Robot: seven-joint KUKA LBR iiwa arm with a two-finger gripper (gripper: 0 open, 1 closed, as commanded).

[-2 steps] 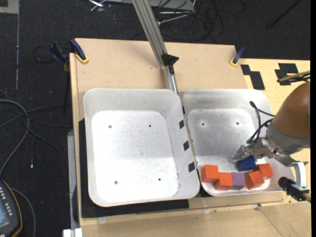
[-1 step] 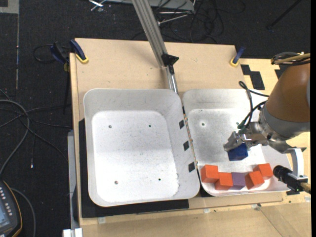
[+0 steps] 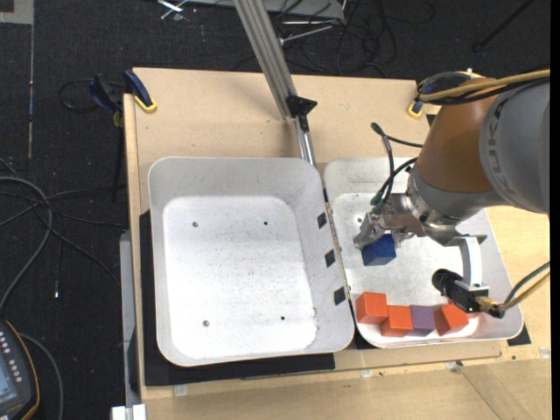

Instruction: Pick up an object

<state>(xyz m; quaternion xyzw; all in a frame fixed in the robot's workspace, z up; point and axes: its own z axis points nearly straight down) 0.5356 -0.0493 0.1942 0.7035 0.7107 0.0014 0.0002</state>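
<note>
Looking down on my bench [image 3: 227,103], I see a pale wooden top carrying two shallow white bins side by side, with dark carpet and loose black cables on the floor around it. A metal pole [image 3: 267,46] slants in from the top of the view and ends near the seam between the bins. Yellow-and-blue clamps [image 3: 136,90] grip the bench's far left corner, and another yellow clamp [image 3: 416,108] sits at the far right.

My left bin [image 3: 175,182] shows a speckled floor. My right bin [image 3: 350,178] holds the blocks: along its near edge sit an orange block [image 3: 372,307], a second orange block [image 3: 400,319], a purple block [image 3: 423,319] and a third orange block [image 3: 451,318], packed in a touching row.

My arm [image 3: 477,147] reaches in from the right over the right bin. The gripper [image 3: 374,234] hangs low at the bin's left-middle, and the blue block [image 3: 379,250] sits directly under its tip, touching or nearly so. I cannot tell whether the fingers are spread or closed, nor whether the block is actually gripped. The blue block lies well apart from the row, closer to the bin's far side.
</note>
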